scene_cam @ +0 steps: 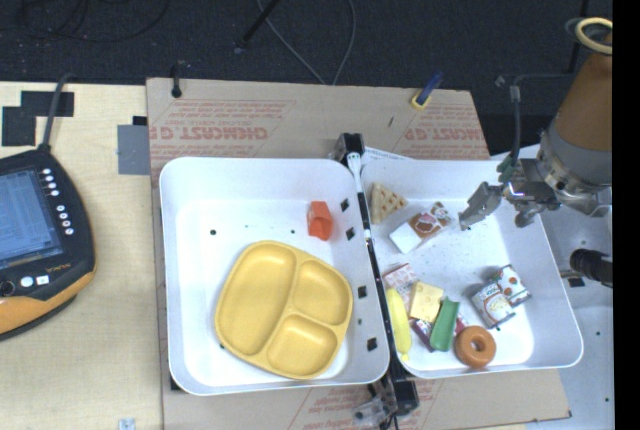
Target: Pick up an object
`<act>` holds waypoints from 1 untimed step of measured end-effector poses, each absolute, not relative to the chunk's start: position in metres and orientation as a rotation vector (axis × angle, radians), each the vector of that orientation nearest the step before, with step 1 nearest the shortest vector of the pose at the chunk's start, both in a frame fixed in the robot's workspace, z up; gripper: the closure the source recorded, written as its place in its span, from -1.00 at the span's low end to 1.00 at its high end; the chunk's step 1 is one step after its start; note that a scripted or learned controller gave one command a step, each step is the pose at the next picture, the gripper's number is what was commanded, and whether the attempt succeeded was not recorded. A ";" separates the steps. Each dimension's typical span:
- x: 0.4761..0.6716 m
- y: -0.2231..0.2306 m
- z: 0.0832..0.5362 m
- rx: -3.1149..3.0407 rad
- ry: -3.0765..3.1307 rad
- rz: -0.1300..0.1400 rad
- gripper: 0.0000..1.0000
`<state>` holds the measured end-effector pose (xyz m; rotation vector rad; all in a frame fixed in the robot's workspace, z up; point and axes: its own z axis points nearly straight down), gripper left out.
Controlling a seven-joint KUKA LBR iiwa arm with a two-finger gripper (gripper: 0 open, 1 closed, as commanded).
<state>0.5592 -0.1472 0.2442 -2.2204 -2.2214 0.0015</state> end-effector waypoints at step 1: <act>0.497 -0.175 0.185 -2.218 -2.210 0.010 -1.00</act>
